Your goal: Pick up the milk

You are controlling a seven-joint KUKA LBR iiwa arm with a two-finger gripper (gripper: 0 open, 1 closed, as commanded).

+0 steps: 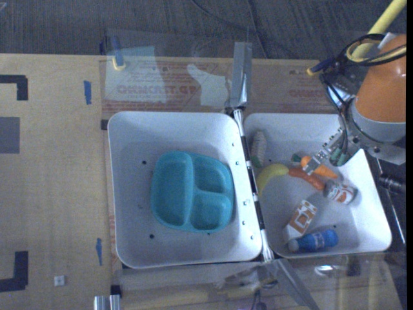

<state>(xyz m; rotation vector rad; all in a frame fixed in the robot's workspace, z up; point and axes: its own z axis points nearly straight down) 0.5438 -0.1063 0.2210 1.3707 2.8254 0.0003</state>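
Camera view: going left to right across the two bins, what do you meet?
Teal divided plate in the left bin → brush → yellow-green fruit → milk carton → small can, all in the right bin.

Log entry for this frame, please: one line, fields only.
stage: approach | end effector: above right bin, nothing seen held | milk carton: lying in right bin, untouched | left bin: teal divided tray
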